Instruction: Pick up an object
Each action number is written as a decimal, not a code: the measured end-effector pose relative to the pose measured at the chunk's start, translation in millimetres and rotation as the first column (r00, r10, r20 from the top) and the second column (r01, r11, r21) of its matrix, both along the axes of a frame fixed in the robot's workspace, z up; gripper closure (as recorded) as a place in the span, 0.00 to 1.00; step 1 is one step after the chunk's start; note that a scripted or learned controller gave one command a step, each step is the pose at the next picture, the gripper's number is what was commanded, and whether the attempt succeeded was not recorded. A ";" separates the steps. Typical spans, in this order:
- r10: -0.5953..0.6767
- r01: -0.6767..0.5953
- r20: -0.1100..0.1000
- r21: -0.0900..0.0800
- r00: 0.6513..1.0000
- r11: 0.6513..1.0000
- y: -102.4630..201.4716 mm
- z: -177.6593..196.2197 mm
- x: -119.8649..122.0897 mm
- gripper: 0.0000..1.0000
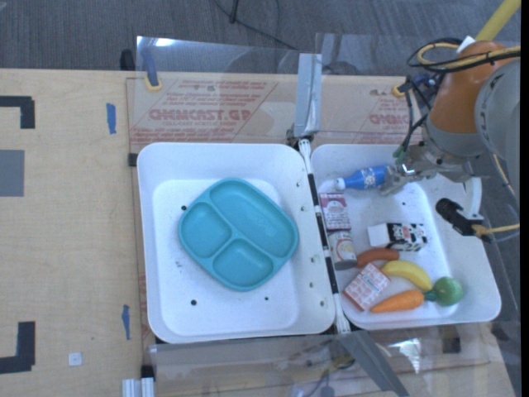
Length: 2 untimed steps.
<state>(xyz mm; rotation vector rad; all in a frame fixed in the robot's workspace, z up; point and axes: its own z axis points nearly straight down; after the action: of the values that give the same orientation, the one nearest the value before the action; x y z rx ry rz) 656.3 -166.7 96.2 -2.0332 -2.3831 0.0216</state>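
One bottle point(360, 178) lies at the right bin's point(483, 296) far end, touching the gripper point(400, 174); we cannot tell whether it pinches it. We judge lifting not yet done.

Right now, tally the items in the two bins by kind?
Blue plastic bottle: 1
Toy foods, namely yellow banana, orange carrot, green apple, red sausage: 4
Small printed cartons/packets: 4
Turquoise divided plate: 1
Total: 10
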 end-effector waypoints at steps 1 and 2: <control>0.001 -0.001 0.004 0.000 1.000 1.000 0.8 0.8 1.2 0.00; 0.089 -0.089 0.016 0.005 0.996 0.996 -14.9 9.3 -112.6 0.00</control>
<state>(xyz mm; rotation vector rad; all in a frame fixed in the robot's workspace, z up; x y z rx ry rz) 543.7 -181.5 105.4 -1.9301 -2.4785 -0.0005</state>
